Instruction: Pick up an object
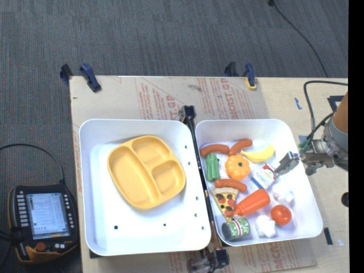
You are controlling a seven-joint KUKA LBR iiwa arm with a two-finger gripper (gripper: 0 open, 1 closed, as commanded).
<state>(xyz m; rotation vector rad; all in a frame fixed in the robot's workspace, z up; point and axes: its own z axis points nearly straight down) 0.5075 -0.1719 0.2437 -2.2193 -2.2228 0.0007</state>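
Fingers above small carton

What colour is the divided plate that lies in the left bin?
The divided plate is yellow-orange, one plain colour all over, as the camera view shows it from above.

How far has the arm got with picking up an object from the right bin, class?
Done: the gripper has reached over the right bin, above its right side near the small white carton. In hand: nothing is visibly held. Left: grasping and lifting; the banana, pumpkin, carrot and tomato all lie in the bin, and the yellow plate sits in the left bin.
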